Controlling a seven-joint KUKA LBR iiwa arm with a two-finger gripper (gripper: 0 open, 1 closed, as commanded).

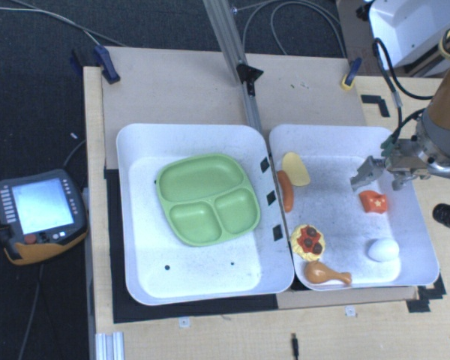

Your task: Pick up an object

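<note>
Okay, camera view: your claw (376, 172) sits at the right middle of the frame, over the upper right part of the right bin (337, 137). You can see grey fingers (364, 172) pointing left and down, but whether they're spread or closed you cannot tell from this angle, and nothing shows between them. Just below the claw lies a red-orange toy piece (373, 201), close to it; touching or not, you can't tell. Lower right in that bin is a white egg-like ball (382, 250). Along the bin's left wall you've got a yellow piece (295, 169) at top, a red-orange hot dog (286, 190) just beside it, a small round pizza (308, 241) further down, and a tan drumstick (327, 274) at the bottom edge. Left bin (135, 223) holds a green divided plate (208, 199), roughly centre frame. Both bins rest on the wooden worktop (172, 81). At far left of the frame a teach pendant (37, 214) lies on the dark floor.
</note>
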